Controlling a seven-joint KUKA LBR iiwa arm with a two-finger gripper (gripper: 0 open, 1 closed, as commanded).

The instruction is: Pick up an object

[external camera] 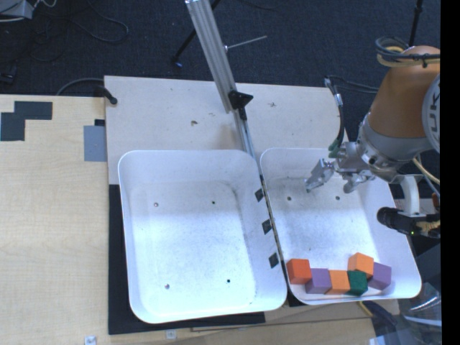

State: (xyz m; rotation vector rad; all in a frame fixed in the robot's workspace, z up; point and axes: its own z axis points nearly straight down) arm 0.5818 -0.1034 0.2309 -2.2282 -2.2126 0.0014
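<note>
Your arm point(406, 110) comes in from the right, its orange band high over the far right corner of the right bin point(338, 214), and the wrist bends down and to the left so the gripper point(332, 180) hangs over the bin's upper half. You can see its two fingers spread apart, one fingertip point(313, 184) pointing toward the bin's left side and the other nearer the wrist, with nothing between them. It sits above the bare white floor, well apart from the blocks.

Your objects are all bunched along the near edge of the right bin: an orange block point(299, 270) at the left end, then a purple block point(318, 281) touching it, a second orange block point(339, 281), a green block point(357, 282), a third orange block point(361, 264) just behind the green one, and another purple block point(380, 275) at the right end. They lie close together in a ragged row.

The left bin point(190, 232) sits just beside the right one, with a slanted metal rail point(215, 52) rising behind the seam between them.
</note>
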